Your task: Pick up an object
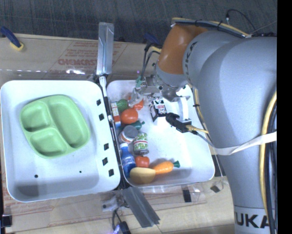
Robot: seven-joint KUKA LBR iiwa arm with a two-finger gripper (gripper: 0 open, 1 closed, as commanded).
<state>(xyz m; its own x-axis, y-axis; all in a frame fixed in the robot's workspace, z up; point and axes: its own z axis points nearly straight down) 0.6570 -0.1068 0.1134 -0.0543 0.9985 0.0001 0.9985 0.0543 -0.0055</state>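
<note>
While the gripper hangs low at the twelve o'clock end of the right bin, you cannot tell how wide it stands or whether it has anything, since the wrist covers it. Your candidates lie along the bin's nine o'clock wall: a tomato just below the gripper, a small can beneath that, and at six o'clock a carrot touching a yellow piece. Choose the tomato, as the nearest. Come straight down, centre on it, and keep clear of the wall. The green tray in the left bin lies well apart; ignore it.
</note>
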